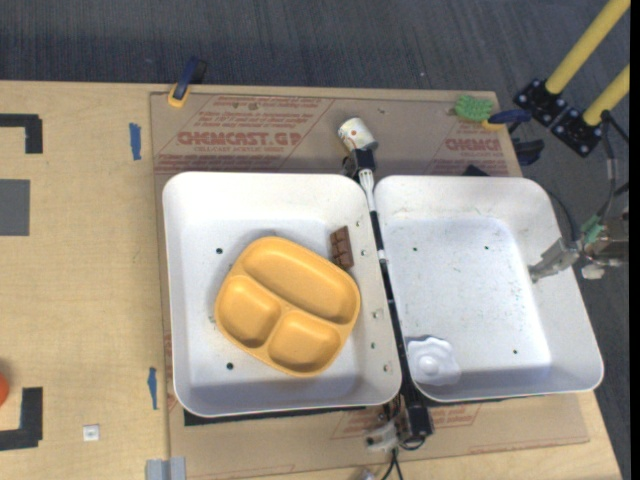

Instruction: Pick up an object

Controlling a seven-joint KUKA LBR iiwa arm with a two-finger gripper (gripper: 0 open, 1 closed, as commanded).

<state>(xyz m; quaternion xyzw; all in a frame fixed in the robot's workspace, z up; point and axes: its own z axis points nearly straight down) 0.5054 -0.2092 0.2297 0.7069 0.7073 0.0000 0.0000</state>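
The yellow divided plate (288,303) is seen in the left bin (190,268), a little below the middle of it, turned at a slant. Three compartments are pressed into it: one long one on the upper side and two smaller ones below. Just beside its upper right edge a small brown block (341,248) is placed, close to the right wall of this bin; whether the two are touching cannot be told. In the right bin (480,298) a small white object (432,360) is found in the lower left corner, and its colour is hardly separated from the white floor.

The gripper (560,260) is seen at the right edge of the frame, over the right rim of the right bin, well apart from the plate, the block and the white object. How far it is open cannot be told, because it is small and unclear there. Nothing is seen held by it.

Both bins are set on a cardboard sheet (240,133) with red print, which is laid on the wooden bench (70,268). The sheet is fixed by a blue and yellow clamp (183,83) at the upper left and a green clamp (470,108) at the upper right. Two yellow poles (595,28) are seen in the upper right corner of the frame.
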